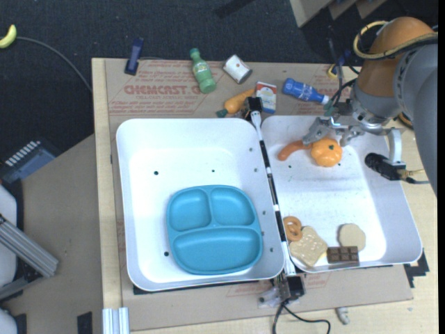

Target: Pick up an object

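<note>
Gripper [332, 132] at right bin's [389, 214] far edge, directly over orange gourd [321, 152]; neck points left. Finger state: can't tell.

Green bottle [203, 72], blue bottle [303, 90], small white can [237, 69] on the cardboard behind bins

- one cam, fixed up high, looked down at a slant on the bench [174, 89]
- both white bins [139, 186] fit in, arm [410, 61] came in from right
</note>
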Robot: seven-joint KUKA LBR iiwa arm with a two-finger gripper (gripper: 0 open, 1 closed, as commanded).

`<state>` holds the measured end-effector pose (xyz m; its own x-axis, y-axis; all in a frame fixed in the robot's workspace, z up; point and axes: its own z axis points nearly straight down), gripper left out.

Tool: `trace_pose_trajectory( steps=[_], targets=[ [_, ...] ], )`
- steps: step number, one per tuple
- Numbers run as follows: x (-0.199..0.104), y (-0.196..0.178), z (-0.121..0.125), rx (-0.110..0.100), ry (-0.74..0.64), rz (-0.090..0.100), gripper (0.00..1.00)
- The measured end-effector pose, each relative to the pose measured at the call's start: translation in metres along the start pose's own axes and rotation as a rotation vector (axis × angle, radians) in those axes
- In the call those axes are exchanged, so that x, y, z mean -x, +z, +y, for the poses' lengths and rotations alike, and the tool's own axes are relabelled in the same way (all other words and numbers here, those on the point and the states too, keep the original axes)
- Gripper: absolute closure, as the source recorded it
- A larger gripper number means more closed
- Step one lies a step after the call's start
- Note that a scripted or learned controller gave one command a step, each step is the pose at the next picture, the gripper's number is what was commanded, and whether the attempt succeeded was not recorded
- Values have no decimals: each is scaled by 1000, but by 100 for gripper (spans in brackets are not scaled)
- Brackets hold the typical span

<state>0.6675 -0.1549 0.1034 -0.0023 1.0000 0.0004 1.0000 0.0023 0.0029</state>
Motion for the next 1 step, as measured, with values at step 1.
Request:
trace_pose_trajectory(
  steps=[1],
  targets=[
    [-33, 19, -16, -4, 1, 1, 0]
  ],
)
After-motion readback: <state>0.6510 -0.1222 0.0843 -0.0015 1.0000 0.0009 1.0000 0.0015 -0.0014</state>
